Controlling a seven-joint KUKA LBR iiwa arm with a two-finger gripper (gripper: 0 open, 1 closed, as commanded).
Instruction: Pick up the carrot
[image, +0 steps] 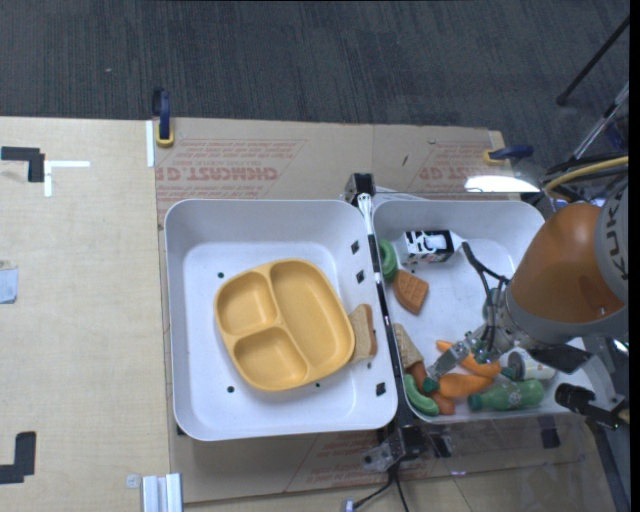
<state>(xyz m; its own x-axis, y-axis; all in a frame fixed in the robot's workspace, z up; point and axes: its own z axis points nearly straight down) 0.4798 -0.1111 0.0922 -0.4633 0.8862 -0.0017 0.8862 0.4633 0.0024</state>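
Carrot (466, 384) lies in the right bin (455, 222), near its front edge, crowded: green veggie toys just beside it at front left (422, 398) and front right (508, 397), some touching. End effector (480, 352) sits low right over the carrot's upper end; cannot tell whether it's wide, narrow or gripping, the wrist and the clutter hide the tips. Judging by that, the step in hand is the reach/grasp at the carrot, lift not yet done. Next move likely needs a clean close on the orange body without snagging green neighbours, then a straight lift. Further back in the same bin: a waffle-like brown piece (410, 291), a black-and-white item (429, 243). Left bin (190, 300) holds a yellow divided plate (283, 322) with a bread slice (362, 332) at its right edge. Bins rest on cardboard over a pale wood counter (70, 330); dark carpet behind, cables at right.
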